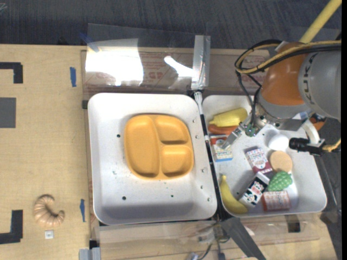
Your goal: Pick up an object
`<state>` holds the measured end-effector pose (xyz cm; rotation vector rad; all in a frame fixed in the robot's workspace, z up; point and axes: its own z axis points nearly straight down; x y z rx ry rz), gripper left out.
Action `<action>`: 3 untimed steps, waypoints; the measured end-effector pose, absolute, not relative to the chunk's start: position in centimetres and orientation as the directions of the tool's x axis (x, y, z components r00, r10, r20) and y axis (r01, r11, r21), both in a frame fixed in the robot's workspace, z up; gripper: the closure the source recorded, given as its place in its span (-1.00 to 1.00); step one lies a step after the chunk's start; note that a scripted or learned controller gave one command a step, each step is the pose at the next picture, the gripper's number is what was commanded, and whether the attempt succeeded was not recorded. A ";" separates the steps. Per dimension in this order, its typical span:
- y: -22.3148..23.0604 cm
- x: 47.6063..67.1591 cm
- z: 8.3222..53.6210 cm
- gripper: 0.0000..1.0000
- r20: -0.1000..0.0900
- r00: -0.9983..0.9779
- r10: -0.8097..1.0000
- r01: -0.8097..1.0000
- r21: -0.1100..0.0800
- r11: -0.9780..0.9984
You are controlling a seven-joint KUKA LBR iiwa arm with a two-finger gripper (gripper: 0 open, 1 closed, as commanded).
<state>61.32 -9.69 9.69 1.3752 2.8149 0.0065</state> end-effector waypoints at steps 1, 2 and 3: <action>-10.2 64.6 9.0 -1.00 0.031 -0.338 0.941 0.939 -0.052 0.340; -15.5 56.0 8.7 -1.00 -0.006 -0.390 0.921 0.921 0.004 0.390; -16.8 50.7 8.7 -1.00 -0.003 -0.321 0.947 0.947 0.004 0.321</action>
